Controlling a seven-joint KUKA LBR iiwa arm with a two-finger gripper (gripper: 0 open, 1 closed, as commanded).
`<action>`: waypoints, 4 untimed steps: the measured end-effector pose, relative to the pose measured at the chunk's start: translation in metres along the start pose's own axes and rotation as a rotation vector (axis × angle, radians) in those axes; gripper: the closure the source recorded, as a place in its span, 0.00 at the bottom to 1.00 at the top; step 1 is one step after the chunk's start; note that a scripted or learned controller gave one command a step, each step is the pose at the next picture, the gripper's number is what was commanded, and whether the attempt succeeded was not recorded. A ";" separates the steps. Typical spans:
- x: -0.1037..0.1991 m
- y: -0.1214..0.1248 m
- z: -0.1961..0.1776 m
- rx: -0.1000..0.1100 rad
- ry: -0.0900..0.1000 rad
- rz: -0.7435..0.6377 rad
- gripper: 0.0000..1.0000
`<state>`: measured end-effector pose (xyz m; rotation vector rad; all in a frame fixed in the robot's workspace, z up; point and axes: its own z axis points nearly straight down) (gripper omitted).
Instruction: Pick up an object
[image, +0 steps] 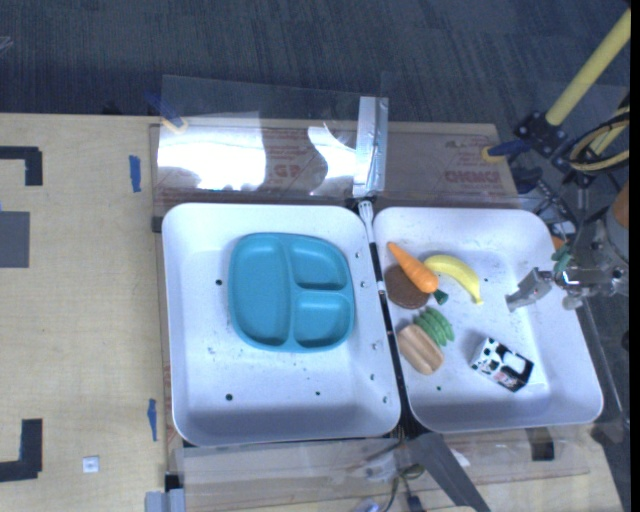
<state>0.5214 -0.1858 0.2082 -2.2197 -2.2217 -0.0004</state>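
The arm (600, 265) is cut off by the right picture edge, the gripper (527, 290) over the right bin's (500, 400) right rim is too blurred to read, and the carrot (413, 268) hides part of the brown disc (403, 291).

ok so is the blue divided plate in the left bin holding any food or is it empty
Empty. The blue plate shows bare compartments; the carrot and banana lie in the right bin.
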 end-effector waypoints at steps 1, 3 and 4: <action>0.053 0.057 0.103 0.010 0.003 0.101 0.00; 0.057 0.111 0.109 -0.010 -0.004 0.006 1.00; 0.124 0.111 -0.015 -0.010 0.001 0.215 1.00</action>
